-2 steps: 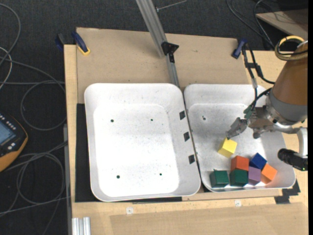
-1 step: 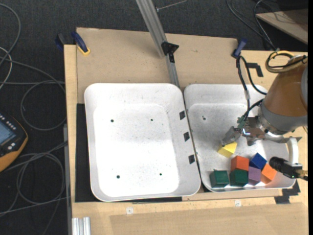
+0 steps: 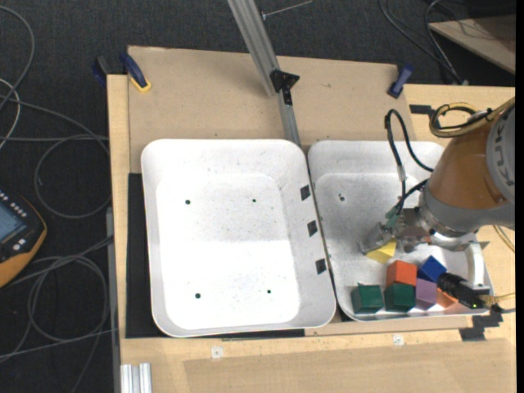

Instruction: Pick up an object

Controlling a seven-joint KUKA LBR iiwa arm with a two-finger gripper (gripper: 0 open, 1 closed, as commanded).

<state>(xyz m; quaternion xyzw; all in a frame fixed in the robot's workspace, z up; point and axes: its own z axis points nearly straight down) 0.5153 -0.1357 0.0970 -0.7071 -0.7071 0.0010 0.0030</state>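
My gripper hangs low over the right bin, near its middle right, just above a yellow block. A cluster of blocks lies at the bin's near right corner: an orange block, a blue block, a purple block and two green blocks. The arm's orange band and grey wrist cover the bin's right side. From this angle the gripper's state is hidden, and no object is visible in it.
The left bin sits beside the right one, with a row of black clips along the shared wall. A slanted metal pole rises from the bench's back. Black cables trail behind the arm at the right.
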